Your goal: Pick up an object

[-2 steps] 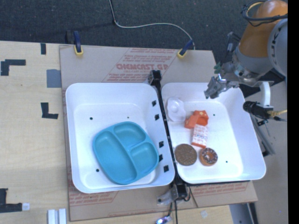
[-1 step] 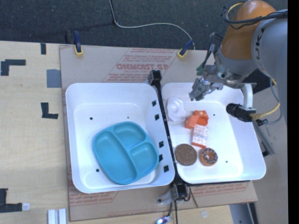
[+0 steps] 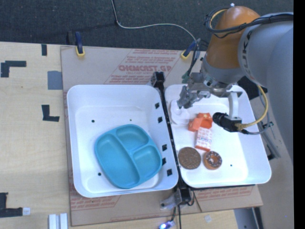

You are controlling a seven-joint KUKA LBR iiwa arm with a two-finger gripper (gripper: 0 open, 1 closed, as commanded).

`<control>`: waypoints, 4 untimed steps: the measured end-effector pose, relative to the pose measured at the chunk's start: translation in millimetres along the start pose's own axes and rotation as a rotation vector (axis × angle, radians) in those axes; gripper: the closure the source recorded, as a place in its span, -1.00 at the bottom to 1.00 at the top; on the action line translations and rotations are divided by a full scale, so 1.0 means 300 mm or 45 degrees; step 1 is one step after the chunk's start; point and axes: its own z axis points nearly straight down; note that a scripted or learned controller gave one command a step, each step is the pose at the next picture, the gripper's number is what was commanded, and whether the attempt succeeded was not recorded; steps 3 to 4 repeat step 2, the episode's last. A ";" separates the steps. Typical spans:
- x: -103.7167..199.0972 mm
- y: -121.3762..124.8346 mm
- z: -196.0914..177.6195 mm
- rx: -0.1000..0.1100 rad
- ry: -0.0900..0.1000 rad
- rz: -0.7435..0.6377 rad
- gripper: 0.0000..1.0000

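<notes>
While the grey KUKA arm with its orange band (image 3: 233,30) reached in from the right, it covered the upper right of the camera view and hung over the back of the right bin. The brown cardboard sheet (image 3: 138,68) with red print lay under both bins on the wooden bench (image 3: 28,142). Left shallow white plastic bin (image 3: 78,104) held one thing, a light blue plastic divided plate (image 3: 127,155) with three compartments, sitting toward the bin's front and slightly tilted against the front wall. Right shallow white plastic bin (image 3: 252,166) sat just beside it, the two rims touching along the middle.

The two-finger gripper (image 3: 187,101) was low over the right bin's back left corner, pointing down and left. Cannot tell how the gripper stood, wide or narrow, metal parts blurred together there. Nothing was visible in it.

Objects in the right bin, all in front of or right of the gripper: a white rounded object (image 3: 177,115) just below the gripper tip, near or touching, cannot tell which. An orange and white carton (image 3: 202,130) lay flat just right of that and in front of the gripper, close but apart from it. A brown round cookie-like disc (image 3: 189,158) lay near the bin's front left, and a smaller sprinkled brown toy doughnut (image 3: 212,160) lay just beside it on the right, both well apart from the gripper.
</notes>
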 end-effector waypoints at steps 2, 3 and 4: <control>0.333 -0.168 0.026 0.001 0.000 -0.001 1.00; 0.333 -0.168 0.026 0.001 0.000 -0.001 1.00; 0.333 -0.168 0.026 0.001 0.000 -0.001 1.00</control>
